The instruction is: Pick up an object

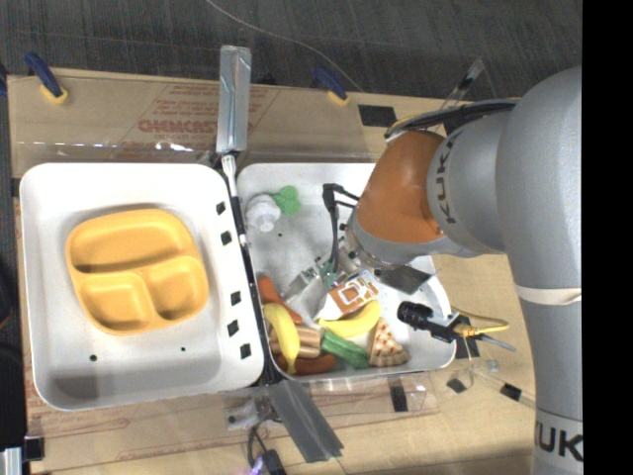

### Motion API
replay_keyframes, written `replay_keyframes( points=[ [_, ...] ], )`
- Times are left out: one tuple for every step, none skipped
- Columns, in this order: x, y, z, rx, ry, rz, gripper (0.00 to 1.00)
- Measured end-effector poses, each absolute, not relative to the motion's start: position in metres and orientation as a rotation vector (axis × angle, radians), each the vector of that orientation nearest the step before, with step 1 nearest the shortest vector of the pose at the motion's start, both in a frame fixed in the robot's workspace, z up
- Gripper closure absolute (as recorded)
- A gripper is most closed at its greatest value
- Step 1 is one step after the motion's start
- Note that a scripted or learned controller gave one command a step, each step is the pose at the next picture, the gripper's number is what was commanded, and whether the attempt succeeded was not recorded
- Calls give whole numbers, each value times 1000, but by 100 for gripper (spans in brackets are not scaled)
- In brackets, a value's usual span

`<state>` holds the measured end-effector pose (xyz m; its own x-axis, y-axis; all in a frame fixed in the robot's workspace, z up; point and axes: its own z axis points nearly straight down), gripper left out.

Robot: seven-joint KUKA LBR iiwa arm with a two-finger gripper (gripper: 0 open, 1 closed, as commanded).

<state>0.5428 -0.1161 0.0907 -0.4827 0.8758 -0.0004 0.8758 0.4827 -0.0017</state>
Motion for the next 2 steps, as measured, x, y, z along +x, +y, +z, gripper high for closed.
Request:
replay_keyframes(
  points=[
    [581,-123,156,-1480,-2774,-1,0],
    [613,-181,108,-1861,-2530,3,0]
  ],
)
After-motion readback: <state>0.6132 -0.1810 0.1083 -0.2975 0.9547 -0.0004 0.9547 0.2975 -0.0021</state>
